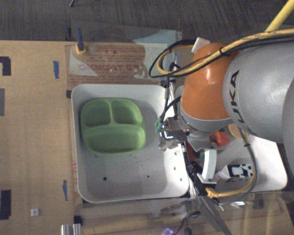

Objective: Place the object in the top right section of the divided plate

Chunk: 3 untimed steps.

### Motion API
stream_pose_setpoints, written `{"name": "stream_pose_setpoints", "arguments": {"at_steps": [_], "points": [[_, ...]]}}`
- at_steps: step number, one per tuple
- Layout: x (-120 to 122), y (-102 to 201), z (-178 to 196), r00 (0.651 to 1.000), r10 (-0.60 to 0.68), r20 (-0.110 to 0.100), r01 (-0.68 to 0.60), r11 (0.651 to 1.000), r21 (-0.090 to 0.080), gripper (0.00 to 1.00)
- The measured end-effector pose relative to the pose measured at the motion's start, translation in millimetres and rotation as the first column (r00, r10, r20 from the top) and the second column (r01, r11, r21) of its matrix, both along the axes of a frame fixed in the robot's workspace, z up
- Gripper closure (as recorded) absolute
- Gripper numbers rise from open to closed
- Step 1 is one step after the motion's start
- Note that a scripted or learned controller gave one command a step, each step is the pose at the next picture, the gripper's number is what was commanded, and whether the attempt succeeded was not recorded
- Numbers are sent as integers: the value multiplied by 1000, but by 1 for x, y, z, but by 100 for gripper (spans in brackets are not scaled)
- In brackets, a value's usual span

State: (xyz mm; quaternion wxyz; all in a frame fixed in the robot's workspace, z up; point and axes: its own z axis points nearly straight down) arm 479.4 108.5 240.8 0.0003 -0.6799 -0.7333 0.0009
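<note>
Bench of pale plywood [29, 131], matte, with blue tape tabs and black corner marks near its left edge. Two shallow white bins sit on it side by side, both with rounded corners and smooth plastic walls.

Left bin [117, 187]: holds the divided plate [112, 125], green, moulded plastic, rounded-rectangle outline, dull sheen. It lies in the bin's upper-left part, close to the left wall. Raised ridges split it into three sections: one wide section along the side nearer the bin's lower edge, two smaller ones along the side nearer the upper edge. Bin floor below the plate shows a few small dark specks.

Right bin [272, 173]: largely covered by the arm. A small rounded orange-red object [219, 138] lies there, just beside the wrist housing and partly hidden by it. A small black-and-white object [241, 170] lies nearer the bin's lower edge.

Arm [264, 92]: grey glossy shell, orange band, yellow cable across the top. Gripper [165, 133] hangs over the wall between the two bins; whether it is released or clenched, cannot tell.
</note>
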Motion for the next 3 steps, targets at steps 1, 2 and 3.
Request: {"name": "stream_pose_setpoints", "arguments": {"at_steps": [1, 2, 3], "points": [[67, 85, 65, 991, 135, 3, -135, 991, 0, 100], [34, 57, 30, 988, 154, -2, -154, 988, -1, 100], [9, 30, -9, 983, 182, -2, -182, 983, 0, 100]]}}
